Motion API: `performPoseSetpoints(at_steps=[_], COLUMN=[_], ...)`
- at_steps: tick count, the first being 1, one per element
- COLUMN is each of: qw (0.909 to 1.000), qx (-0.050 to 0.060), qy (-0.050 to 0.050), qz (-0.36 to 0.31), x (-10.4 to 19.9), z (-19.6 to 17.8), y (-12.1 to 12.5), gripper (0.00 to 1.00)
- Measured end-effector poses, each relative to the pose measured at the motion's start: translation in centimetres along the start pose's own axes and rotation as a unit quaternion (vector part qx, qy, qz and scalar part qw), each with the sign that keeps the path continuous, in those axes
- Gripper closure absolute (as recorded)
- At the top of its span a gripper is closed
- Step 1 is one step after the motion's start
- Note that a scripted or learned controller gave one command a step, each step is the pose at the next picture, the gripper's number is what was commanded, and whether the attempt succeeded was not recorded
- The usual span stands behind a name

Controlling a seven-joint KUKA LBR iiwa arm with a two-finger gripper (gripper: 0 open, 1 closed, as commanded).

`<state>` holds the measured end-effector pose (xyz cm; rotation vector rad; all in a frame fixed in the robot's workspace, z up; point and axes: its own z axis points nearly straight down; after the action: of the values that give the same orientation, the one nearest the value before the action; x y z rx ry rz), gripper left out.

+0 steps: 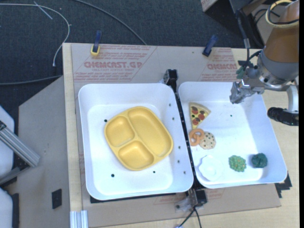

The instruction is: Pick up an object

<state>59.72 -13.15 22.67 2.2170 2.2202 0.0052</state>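
The right bin (266, 127) holds a pizza slice (198, 114), a pretzel (195, 136), a cookie (207, 140), a white round piece (209, 167), a light green broccoli (237, 163) and a dark green broccoli (259, 160). My gripper (237, 94) hangs over the bin's far side, up and right of the pizza slice, well apart from every item. Nothing shows between its fingers.
The left bin (95, 127) carries a yellow divided tray (138, 137). A black clamp (170, 76) sits at the far end of the seam between the bins. Blue clips (97, 44) (209, 46) pin the cardboard at the back.
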Motion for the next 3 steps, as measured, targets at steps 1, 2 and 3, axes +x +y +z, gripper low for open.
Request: performPoseSetpoints(at_steps=[1, 2, 3], qw=[1.0000, 1.0000, 1.0000], qx=[0.005, 0.005, 0.005], qy=[0.001, 0.002, 0.002], qz=[-0.001, -0.002, -0.002], x=[4.5, 10.3, 15.8], z=[0.3, 1.0, 1.4], y=[-2.4, -4.1, -6.3], gripper=[1.00, 1.00, 1.00])
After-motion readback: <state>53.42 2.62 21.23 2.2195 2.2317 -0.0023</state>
